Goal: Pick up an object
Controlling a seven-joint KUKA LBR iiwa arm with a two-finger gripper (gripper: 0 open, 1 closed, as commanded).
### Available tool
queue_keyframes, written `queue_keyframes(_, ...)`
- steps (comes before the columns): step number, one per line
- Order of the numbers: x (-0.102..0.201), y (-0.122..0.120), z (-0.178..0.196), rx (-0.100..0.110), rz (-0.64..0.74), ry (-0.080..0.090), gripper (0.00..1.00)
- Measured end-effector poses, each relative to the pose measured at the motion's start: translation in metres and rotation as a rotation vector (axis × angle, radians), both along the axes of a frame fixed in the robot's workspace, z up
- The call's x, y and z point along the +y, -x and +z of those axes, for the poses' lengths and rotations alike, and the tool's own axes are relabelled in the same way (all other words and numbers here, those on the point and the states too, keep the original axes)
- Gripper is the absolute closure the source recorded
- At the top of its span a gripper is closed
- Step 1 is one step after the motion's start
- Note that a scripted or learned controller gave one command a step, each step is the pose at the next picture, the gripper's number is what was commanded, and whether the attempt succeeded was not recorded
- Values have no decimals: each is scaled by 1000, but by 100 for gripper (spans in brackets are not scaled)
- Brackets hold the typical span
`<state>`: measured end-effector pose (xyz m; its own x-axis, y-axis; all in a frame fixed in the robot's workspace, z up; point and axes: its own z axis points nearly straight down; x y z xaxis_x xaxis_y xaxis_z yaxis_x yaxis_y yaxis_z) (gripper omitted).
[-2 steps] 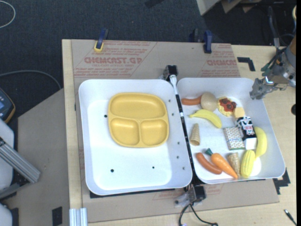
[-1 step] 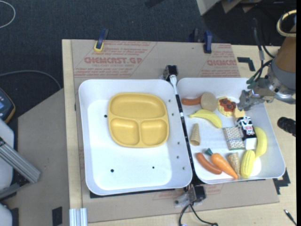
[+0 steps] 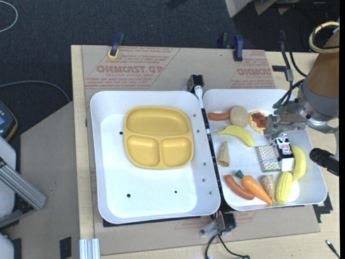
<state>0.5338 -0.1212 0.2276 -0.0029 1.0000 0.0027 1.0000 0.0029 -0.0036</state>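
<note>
The worktop (image 3: 161,69) is a pale board covered with brown protective paper printed in red with "CHEMCAST G.P"; the wording repeats at far right, partly cut off. Two clamps grip its far edge, a yellow one (image 3: 114,52) and a blue one (image 3: 237,47). Around it lies dark blue-grey carpet (image 3: 81,9), with a thin cable looping at far left.

Two shallow white bins sit side by side. The left bin (image 3: 108,161) holds a yellow three-compartment tray (image 3: 159,136). The right bin (image 3: 315,193) holds toy food: a sausage (image 3: 219,115), a beige roll (image 3: 238,115), a banana (image 3: 237,135), an ice-cream cone (image 3: 223,154), a cracker (image 3: 267,157), carrots (image 3: 253,186) and an ear of corn (image 3: 284,186) near the front.

The arm comes in from the right, and the pincer (image 3: 279,124) hangs over the far right part of the right bin, close above a small black-and-white carton (image 3: 283,145). Whether its fingers are apart or together cannot be told.
</note>
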Motion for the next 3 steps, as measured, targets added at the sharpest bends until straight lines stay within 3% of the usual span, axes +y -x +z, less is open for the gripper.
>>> queue_keyframes(1,46,33,7,1,1,0,100)
queue_keyframes(2,77,38,3,0,1,0,100)
queue_keyframes(3,81,51,-5,1,-4,1,100)
